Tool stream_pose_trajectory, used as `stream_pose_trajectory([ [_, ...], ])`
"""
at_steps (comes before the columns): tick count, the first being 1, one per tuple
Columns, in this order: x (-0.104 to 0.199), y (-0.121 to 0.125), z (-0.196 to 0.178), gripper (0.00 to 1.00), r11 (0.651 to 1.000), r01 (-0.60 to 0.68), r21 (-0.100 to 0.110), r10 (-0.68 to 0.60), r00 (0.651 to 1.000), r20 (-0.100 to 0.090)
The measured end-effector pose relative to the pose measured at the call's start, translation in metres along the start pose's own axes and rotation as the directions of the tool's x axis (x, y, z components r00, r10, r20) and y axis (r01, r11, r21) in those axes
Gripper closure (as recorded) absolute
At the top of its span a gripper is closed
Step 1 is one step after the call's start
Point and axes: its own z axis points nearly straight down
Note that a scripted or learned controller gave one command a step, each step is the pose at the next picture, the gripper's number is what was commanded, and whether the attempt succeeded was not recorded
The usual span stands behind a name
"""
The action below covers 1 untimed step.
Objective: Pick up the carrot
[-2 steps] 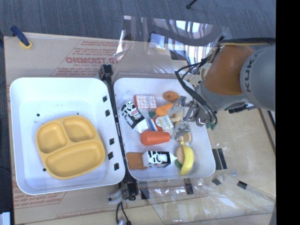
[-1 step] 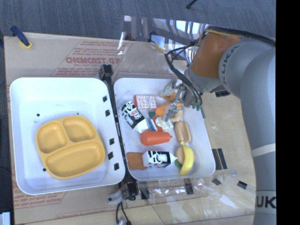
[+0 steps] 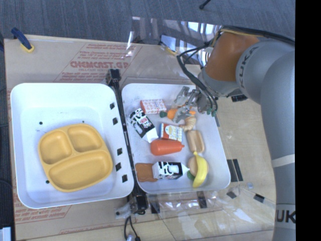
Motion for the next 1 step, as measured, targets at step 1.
stream_pose_trajectory([
  [1,0.0312,0.0546,-0.0434,1.00,0.937,-0.349,0.002,0.349,0.937,-0.015],
])
